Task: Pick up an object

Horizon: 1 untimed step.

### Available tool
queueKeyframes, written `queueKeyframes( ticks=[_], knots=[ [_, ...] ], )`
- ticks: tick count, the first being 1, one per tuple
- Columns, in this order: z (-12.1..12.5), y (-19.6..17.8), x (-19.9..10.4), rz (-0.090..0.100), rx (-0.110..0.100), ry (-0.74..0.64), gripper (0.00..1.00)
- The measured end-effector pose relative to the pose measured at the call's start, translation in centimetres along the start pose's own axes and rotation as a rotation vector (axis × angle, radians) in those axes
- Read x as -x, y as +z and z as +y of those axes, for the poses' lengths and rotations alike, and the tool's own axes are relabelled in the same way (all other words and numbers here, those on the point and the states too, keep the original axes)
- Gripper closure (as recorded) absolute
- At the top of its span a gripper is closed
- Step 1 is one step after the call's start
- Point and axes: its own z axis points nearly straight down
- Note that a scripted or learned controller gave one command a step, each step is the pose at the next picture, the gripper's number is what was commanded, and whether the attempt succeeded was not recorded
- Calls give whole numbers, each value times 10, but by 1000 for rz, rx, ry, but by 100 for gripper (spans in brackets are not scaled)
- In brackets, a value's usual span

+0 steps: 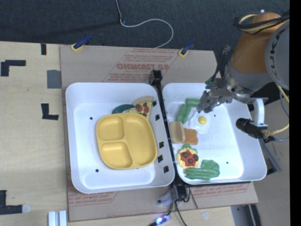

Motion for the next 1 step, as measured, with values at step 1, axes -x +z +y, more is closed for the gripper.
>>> queueKeyframes(
  ticks=[1],
  knots=[
    [-36,14,-40,-1,-2,1,100]
  ],
)
